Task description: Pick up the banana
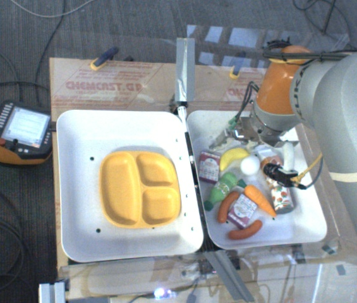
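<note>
My hand (249, 130) low in right white plastic bin (311, 229), at its back end. Hand state: cannot tell, wrist hides it. Curved yellow banana (232, 157) lies just in front of hand, slightly toward left bin; contact unclear. White egg-shaped ball (249, 165) touches banana's near side; small maroon carton (209, 166) and green bottle (222, 190) crowd its far-from-me side. My judgement: approach step, no hold shown. Do it well: come straight down on banana's middle, grip across narrow width, avoid ball, lift slowly. Yellow compartment tray (141, 187) in left white bin (77, 232), well apart.
</note>
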